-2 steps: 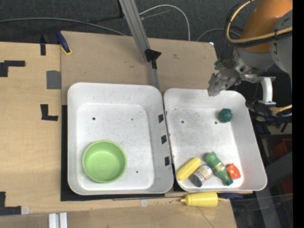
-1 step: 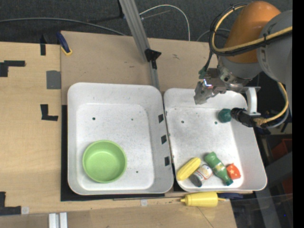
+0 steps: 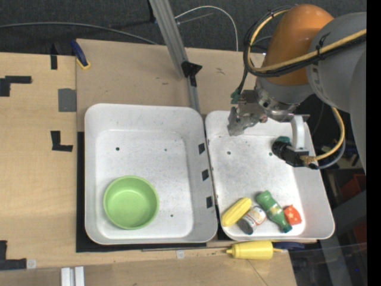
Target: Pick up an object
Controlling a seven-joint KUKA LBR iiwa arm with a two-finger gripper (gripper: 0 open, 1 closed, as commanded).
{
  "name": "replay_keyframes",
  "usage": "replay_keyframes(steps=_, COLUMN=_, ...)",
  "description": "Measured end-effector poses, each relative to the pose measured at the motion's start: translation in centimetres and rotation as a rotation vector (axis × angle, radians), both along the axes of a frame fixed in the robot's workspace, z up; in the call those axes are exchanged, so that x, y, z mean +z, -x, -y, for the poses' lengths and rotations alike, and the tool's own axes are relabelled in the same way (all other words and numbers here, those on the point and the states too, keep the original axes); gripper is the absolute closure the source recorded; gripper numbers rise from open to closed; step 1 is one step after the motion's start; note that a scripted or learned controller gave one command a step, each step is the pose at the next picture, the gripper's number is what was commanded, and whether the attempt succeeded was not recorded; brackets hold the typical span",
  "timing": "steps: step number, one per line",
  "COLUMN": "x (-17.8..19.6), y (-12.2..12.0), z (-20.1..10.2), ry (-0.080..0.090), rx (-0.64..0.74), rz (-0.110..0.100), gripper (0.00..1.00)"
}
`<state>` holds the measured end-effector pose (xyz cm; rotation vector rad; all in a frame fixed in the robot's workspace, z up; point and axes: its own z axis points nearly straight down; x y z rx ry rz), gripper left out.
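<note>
My gripper (image 3: 236, 126) hangs over the far left corner of the right bin (image 3: 262, 159), with nothing visible between its fingers. At the near edge of that bin lie a yellow corn-shaped toy (image 3: 236, 211), a small can (image 3: 255, 218), a green bottle (image 3: 273, 208) and a small orange-red piece (image 3: 293, 215). They sit close together, well clear of the gripper. A green bowl (image 3: 130, 202) rests in the near left part of the left bin (image 3: 143, 130).
A yellow bottle-shaped object (image 3: 252, 250) lies on the bench just outside the right bin's near rim. A grey metal pole (image 3: 172, 34) slants down to the gap between the bins. The arm's body and cables (image 3: 309, 46) loom over the right bin's far right side.
</note>
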<state>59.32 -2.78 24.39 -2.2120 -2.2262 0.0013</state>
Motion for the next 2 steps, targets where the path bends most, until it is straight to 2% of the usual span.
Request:
replay_keyframes(steps=1, x=-1.4, y=2.0, z=-4.7, ry=0.001, rx=-0.001, rz=-0.002, gripper=1.00)
replay_keyframes(steps=2, x=-1.4, y=2.6, z=-9.4, ry=0.001, rx=0.000, rz=-0.001, gripper=1.00)
